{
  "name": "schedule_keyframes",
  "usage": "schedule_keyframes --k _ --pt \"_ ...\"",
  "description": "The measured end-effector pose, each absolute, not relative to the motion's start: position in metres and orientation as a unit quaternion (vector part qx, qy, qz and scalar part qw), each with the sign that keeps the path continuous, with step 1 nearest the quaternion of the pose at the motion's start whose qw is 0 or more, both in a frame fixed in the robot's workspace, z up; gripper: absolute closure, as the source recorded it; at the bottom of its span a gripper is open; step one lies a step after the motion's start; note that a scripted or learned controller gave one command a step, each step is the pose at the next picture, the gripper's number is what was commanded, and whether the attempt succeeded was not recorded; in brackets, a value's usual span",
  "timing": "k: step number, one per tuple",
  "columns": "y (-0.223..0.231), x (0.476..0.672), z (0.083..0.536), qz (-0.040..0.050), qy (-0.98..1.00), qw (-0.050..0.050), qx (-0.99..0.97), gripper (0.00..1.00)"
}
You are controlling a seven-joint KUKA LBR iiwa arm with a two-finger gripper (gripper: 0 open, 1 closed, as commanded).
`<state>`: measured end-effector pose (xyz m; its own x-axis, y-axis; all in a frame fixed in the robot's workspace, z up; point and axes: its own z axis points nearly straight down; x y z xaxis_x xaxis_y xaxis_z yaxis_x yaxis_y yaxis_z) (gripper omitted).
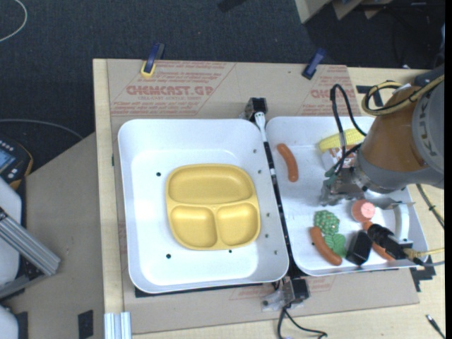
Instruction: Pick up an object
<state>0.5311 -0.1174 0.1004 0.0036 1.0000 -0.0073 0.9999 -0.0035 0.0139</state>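
A yellow three-compartment tray (212, 205) lies in the left white bin (134, 189). Two blue clamps (151, 59) grip the brown board's (212, 87) far edge.

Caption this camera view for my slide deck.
Claw poised above toy food in right bin; yellow divided plate in left bin.

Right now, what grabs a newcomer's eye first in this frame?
The yellow divided tray lying alone in the middle of the left bin stands out first. Next, the arm's orange band over the right bin, its gripper down among small toy foods: a hot dog, broccoli, a pink round piece.
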Motion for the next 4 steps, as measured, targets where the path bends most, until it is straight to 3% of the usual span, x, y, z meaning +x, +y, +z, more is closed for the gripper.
schedule_keyframes --k 2,3,4 --pt "-0.119 0.521 0.208 0.0015 0.707 0.003 0.707 1.0" --pt "-0.119 0.522 0.226 0.001 0.707 0.002 0.707 1.0" --pt "-0.067 0.527 0.216 -0.0001 0.709 -0.001 0.705 1.0"
